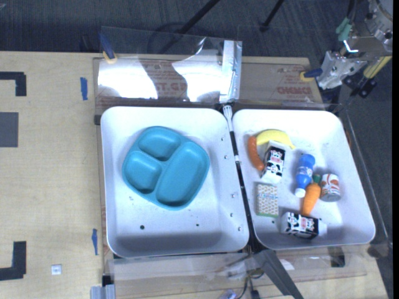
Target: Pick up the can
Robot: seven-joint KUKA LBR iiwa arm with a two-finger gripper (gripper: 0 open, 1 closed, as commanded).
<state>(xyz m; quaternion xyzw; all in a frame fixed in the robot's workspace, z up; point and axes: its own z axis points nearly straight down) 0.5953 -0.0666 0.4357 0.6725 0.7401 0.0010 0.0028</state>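
Can (330, 187) — right bin (355, 167), near carrot (311, 199)

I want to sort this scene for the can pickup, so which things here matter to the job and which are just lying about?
Belongs to the job:
can
gripper
right bin

Just lying about:
blue divided plate
left bin
banana
two carrots
blue bottle
two cow-print cartons
patterned card

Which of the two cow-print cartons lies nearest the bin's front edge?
The cow-print carton lying along the right bin's front wall; the other carton sits farther back beside the banana.
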